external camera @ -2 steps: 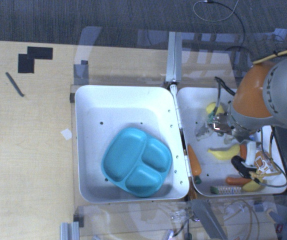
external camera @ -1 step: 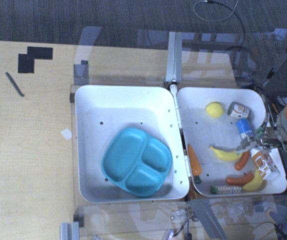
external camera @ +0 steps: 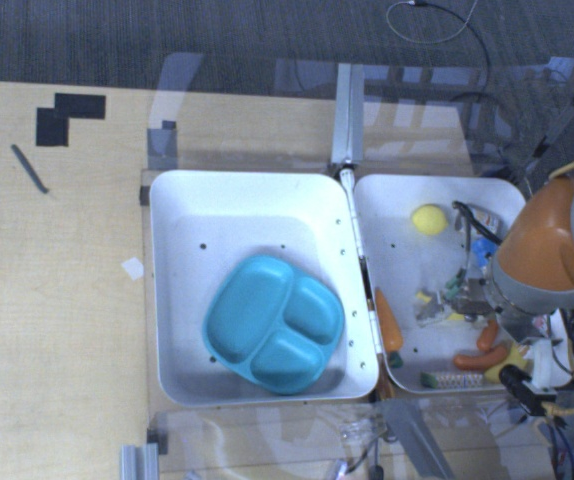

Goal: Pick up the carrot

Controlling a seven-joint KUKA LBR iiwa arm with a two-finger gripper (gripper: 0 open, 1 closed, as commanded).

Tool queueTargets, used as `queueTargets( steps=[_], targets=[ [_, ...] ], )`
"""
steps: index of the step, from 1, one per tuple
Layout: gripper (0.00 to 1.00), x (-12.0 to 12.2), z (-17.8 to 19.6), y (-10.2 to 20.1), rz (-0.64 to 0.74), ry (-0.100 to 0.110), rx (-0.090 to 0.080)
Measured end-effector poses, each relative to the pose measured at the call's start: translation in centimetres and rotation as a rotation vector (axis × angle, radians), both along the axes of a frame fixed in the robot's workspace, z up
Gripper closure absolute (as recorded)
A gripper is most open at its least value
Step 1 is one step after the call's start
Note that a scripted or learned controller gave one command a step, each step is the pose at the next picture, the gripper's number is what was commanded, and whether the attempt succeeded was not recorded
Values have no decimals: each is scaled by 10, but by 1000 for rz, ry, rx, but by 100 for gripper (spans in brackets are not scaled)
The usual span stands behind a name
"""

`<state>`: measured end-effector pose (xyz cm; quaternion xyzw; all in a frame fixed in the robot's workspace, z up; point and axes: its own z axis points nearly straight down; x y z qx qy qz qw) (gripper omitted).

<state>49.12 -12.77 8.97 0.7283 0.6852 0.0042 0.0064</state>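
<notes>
The carrot (external camera: 388, 325) is a slim orange stick lying along the left wall of the right bin (external camera: 407, 203), near its front corner. My gripper (external camera: 429, 306) hangs low over the middle of that bin, just right of the carrot and apart from it. Its two metal fingers (external camera: 424, 295) point left and stand open with nothing between them. The orange-banded wrist (external camera: 547, 243) covers the bin's right side.
A yellow ball (external camera: 428, 219) lies at the back of the right bin. Reddish sausage-like pieces (external camera: 482, 358) and a yellow item (external camera: 498, 373) sit at its front right. A blue divided plate (external camera: 274, 323) lies in the left bin (external camera: 187, 268).
</notes>
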Motion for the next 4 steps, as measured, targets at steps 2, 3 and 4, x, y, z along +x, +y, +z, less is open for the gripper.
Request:
queueTargets(
  steps=[2, 3, 4],
  targets=[
    [100, 16, 12, 34, -262, -7, 6],
    [100, -3, 190, 9, -264, 8, 5],
    [100, -3, 258, 31, -424, 8, 6]
  ],
)
